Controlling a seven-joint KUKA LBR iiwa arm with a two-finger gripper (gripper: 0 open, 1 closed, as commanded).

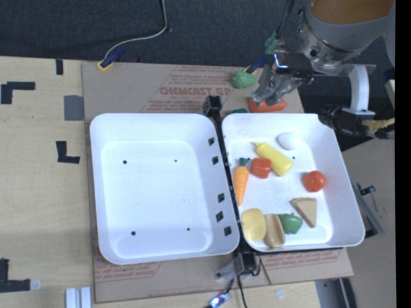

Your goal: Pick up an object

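**Above the right bin's far edge**

Overhead, tool [268, 97] hanging over an orange piece [266, 106] on the table [38, 172], past the right bin [340, 165]; finger spread impossible to tell. Carrot [241, 183], tomato [314, 181], yellow bottle [273, 158] lying inside.

Cardboard sheet [192, 92] on wooden bench [38, 172]
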